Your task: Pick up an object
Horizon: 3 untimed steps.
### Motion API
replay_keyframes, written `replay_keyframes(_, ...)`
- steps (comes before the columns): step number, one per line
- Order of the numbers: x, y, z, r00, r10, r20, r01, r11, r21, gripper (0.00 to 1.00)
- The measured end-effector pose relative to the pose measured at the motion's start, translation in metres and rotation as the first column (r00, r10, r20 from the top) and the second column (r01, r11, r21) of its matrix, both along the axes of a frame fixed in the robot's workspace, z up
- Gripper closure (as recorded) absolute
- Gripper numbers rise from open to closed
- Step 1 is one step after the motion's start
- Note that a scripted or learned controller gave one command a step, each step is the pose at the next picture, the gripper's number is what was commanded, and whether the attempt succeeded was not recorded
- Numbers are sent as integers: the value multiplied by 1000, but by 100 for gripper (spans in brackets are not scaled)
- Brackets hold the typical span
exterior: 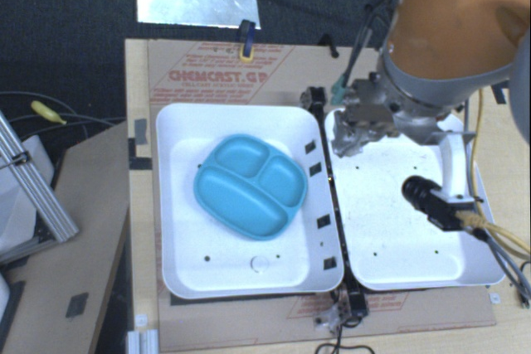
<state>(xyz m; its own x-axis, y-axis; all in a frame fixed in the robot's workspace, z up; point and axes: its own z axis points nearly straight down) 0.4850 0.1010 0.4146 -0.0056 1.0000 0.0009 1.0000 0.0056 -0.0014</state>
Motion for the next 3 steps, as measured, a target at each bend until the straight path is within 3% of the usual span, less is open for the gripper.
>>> replay_keyframes(1,2,-1,1,1000,-1,3,1,1000,-1,0)
replay_keyframes(2,3,-1,12,1000,5,7,-5,1000,0,100)
replay_keyframes(3,23,46,-14,1000,2,2,-2,1000,0,100)
